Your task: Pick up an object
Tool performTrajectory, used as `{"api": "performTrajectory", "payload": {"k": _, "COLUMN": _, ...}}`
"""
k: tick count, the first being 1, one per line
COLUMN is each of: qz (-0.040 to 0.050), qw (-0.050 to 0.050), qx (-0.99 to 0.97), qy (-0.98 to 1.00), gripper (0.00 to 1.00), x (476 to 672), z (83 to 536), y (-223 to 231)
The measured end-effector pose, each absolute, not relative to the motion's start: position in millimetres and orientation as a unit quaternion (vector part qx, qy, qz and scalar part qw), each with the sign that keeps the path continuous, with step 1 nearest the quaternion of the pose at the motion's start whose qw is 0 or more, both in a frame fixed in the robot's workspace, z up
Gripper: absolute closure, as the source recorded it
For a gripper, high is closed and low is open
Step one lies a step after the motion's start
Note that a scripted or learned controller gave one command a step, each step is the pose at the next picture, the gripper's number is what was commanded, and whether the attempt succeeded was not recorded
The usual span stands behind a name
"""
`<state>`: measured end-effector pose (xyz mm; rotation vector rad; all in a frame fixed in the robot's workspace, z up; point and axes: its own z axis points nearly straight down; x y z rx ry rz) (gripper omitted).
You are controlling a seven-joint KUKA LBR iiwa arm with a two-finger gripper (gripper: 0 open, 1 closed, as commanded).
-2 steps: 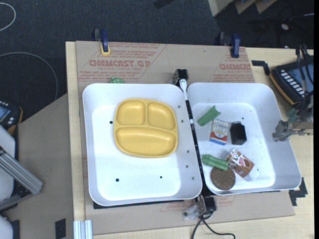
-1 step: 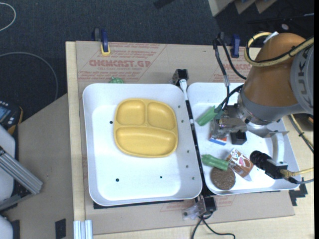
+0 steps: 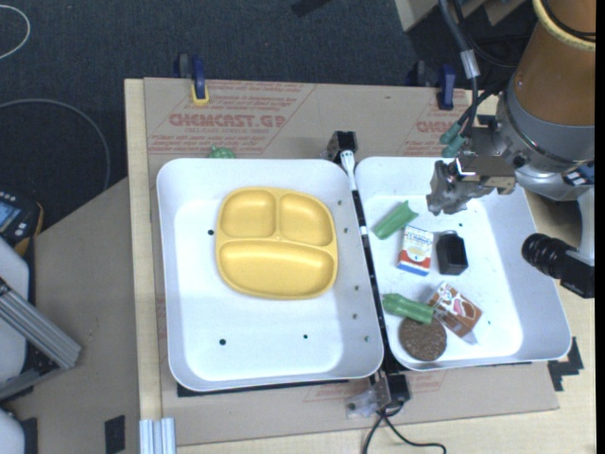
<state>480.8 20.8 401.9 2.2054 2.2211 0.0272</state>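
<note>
Gripper (image 3: 446, 200) hangs over the right bin (image 3: 544, 343), upper right; can't tell its grip. Next it drops onto the small carton (image 3: 415, 251).

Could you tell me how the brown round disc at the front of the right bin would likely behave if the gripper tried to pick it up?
The brown disc lies flat and looks thin, so fingers would probably struggle to get under it. It touches a green piece and sits close to the bin wall, so a push may jam it there. It looks rigid and light.

We count two shallow white bins (image 3: 180, 253) and one yellow divided plastic plate (image 3: 277, 242). We see two green blocks (image 3: 389, 219), one round brown disc (image 3: 423, 339).
</note>
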Motion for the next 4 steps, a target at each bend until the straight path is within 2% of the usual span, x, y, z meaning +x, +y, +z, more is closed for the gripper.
{"api": "performTrajectory", "payload": {"k": 1, "qz": -0.0040, "qw": -0.004, "qx": 0.706, "qy": 0.708, "gripper": 1.00, "x": 478.0, "z": 303.1, "y": 58.3}}
{"api": "performTrajectory", "payload": {"k": 2, "qz": 0.0049, "qw": 0.004, "qx": 0.707, "qy": 0.707, "gripper": 1.00, "x": 480.5, "z": 404.4, "y": 40.1}}
{"api": "performTrajectory", "payload": {"k": 3, "qz": 0.0058, "qw": 0.003, "qx": 0.705, "qy": 0.709, "gripper": 1.00, "x": 479.9, "z": 489.4, "y": 85.2}}
{"api": "performTrajectory", "payload": {"k": 4, "qz": 0.0026, "qw": 0.002, "qx": 0.706, "qy": 0.708, "gripper": 1.00, "x": 479.6, "z": 506.5, "y": 110.0}}
